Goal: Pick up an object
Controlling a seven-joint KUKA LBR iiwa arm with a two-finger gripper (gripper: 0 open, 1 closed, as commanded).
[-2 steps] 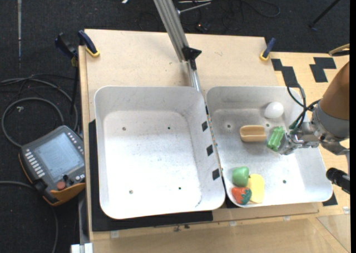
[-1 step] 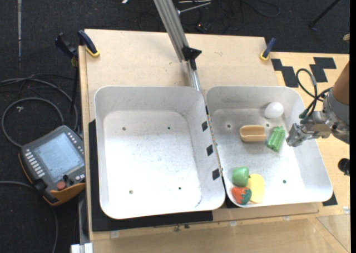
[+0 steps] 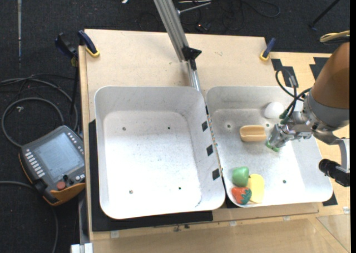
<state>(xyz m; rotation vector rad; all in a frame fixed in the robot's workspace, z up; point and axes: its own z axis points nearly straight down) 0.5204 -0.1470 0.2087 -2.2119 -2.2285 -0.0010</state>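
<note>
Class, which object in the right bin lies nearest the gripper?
The tan bread-like piece, just left of the gripper; the green, yellow and red pieces cluster at the bin's front edge.

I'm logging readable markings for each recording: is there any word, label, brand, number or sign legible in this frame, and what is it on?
None can be read.
Teach pendant on the floor left of the bench: its screen and keys show as grey patches, too small and blurred to read.
Black tabs on the divider between the two white bins: no lettering can be made out.
Tan object beside the gripper: no print visible.
</note>
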